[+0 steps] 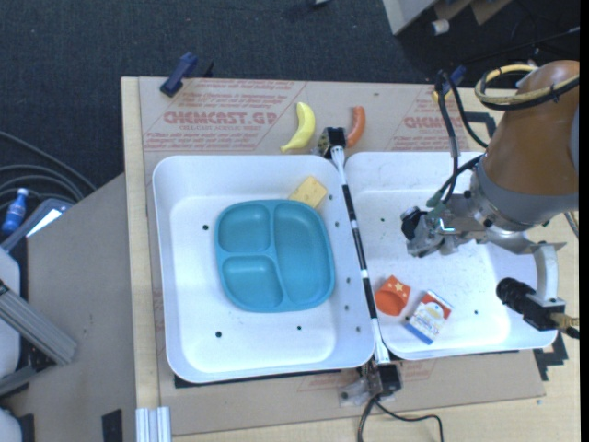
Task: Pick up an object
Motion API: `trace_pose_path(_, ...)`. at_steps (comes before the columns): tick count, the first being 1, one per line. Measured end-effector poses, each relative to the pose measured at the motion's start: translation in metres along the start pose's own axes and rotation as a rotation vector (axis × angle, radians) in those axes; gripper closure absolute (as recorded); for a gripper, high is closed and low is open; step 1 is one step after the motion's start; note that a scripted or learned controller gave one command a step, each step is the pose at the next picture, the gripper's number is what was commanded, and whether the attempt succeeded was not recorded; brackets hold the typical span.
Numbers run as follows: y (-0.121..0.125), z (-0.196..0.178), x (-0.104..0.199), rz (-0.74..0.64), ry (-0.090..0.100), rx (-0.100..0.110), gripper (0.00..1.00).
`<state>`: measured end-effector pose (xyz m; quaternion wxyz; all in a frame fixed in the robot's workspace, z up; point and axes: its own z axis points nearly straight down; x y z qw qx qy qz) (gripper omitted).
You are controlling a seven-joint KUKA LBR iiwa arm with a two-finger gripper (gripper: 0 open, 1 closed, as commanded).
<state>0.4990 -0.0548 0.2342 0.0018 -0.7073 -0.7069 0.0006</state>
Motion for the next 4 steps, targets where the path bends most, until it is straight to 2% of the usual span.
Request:
trace_pose_path(1,-0.02,-0.03,0.012,-0.001,-0.001,-0.003,1.0)
trace_pose_path(2,-0.02,-0.033,0.003,-0.001,-0.002,-0.004,1.0)
trace_pose_path(3,-0.008,-0.029,0.006,-0.001,-0.002,-0.004,1.0)
trace_pose_path(4,-0.02,-0.036,0.003,-0.001,-0.001,-0.001,1.0)
